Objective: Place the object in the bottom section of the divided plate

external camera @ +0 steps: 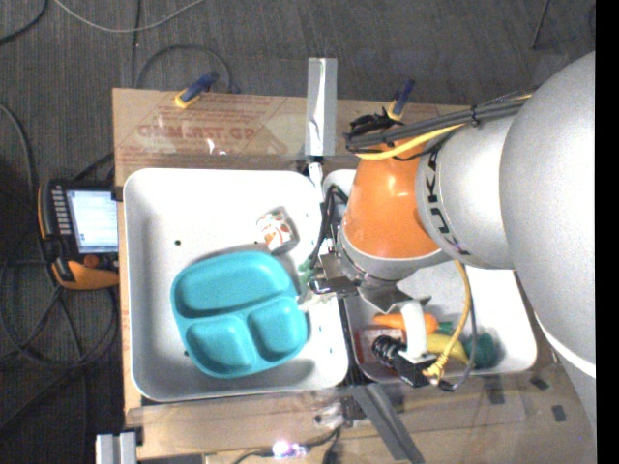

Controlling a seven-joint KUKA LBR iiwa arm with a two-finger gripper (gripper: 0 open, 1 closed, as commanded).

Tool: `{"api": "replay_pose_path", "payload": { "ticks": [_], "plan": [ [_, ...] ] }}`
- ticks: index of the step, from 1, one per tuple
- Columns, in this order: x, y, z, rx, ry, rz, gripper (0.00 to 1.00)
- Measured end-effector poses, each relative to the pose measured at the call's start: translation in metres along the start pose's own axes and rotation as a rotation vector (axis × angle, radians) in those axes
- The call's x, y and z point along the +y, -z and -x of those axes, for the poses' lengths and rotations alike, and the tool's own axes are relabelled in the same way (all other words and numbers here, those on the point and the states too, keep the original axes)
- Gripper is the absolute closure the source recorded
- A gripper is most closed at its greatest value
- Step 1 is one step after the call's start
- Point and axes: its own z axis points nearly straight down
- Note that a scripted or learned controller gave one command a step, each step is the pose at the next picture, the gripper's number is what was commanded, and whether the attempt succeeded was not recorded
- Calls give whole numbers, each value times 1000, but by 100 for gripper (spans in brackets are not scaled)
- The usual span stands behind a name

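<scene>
Grey arm [503, 191] entering from the right, bulking over most of the right bin [517, 351]. Orange band [387, 211] sitting above the wrist, over the strip between the two bins. Yellow and black cables running along the arm and looping down past the wrist.

Brown bench top [213, 133] showing behind the bins, held by two blue-and-yellow clamps [195, 88] at its far edge. Dark carpet with loose cables all around.

Left bin [155, 211] white, shallow, fully in sight. Teal divided plate [237, 307] lying in its lower middle, slightly tilted: one long section across the top, two smaller ones beneath.

Orange-cased handheld pendant [82, 225] with lit screen, on the floor just left of the left bin.

Small cluster in the right bin under the wrist: an orange-and-white piece [411, 319], a yellow piece [445, 336], a green piece [484, 348], lying close together.

Small white-and-orange object [274, 228] lying on the left bin's floor, just beyond the plate's upper right rim, outside the plate, apart from the gripper.

Gripper [314, 278] low at the plate's right edge, beside the bin's right wall. Too shadowed and cluttered to tell how wide it stands, or whether anything sits in it; a pale green fleck visible there, unidentified.
</scene>
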Motion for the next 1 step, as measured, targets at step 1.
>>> {"api": "replay_pose_path", "payload": {
  "ticks": [1],
  "plan": [
    [-8, 0, 58, 0, 248, 2, 100]
  ]
}}
